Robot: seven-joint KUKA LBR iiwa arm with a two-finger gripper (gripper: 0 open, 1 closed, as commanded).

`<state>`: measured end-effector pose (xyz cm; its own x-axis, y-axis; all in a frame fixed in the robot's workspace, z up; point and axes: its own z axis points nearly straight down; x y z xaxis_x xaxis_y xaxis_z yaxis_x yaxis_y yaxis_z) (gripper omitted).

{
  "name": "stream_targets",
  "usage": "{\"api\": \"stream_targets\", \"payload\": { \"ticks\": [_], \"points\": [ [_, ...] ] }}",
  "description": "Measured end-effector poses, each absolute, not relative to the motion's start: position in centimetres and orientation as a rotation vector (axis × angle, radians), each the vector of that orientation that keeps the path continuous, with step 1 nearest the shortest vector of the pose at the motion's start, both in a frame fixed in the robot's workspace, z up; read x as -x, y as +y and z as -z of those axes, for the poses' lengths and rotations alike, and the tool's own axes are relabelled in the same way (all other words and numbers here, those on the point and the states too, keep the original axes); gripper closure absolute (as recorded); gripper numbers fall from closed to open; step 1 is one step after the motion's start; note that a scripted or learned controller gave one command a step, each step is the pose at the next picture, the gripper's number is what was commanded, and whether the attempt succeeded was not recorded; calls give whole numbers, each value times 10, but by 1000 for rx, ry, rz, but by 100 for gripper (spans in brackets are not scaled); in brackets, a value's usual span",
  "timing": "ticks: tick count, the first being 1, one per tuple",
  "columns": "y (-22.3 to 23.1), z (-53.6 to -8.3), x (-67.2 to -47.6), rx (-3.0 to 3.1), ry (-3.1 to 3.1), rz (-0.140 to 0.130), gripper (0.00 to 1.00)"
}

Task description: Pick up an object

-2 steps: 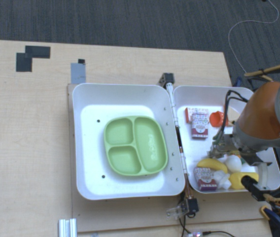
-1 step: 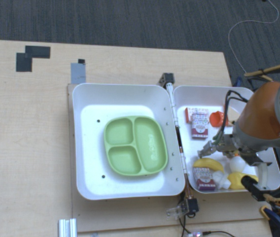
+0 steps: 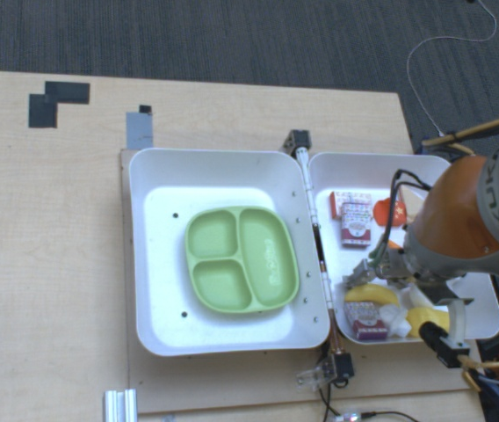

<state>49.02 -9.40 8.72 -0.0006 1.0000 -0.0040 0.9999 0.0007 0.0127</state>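
Observation:
My gripper (image 3: 365,273) is low in the right bin (image 3: 324,200), over its near half, under the orange band of the arm. Right under it lies a yellow banana-shaped piece (image 3: 371,294). A red and white carton (image 3: 352,219) lies flat at the far side of that bin, with an orange-red object (image 3: 388,211) beside it. Another red and white pack (image 3: 368,329) rests at the near edge, and a second yellow piece (image 3: 428,320) lies to its right. The arm hides the bin's right part.
The left bin (image 3: 157,236) holds a light green plate (image 3: 242,259) with three compartments. A divider rail (image 3: 313,227) runs between the bins. Black tape marks (image 3: 56,104) lie on the wooden bench at the far left. Cables trail near the bench's front right.

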Motion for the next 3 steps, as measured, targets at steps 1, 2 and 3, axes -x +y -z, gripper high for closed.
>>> {"api": "stream_targets", "payload": {
  "ticks": [1, 2, 3],
  "points": [
    [-93, -99, -492, -2209, 2212, -16, 100],
    [-93, -98, -492, -2210, 2213, -15, 0],
    [-92, -109, -494, -2206, 2213, -21, 100]
  ]
}}
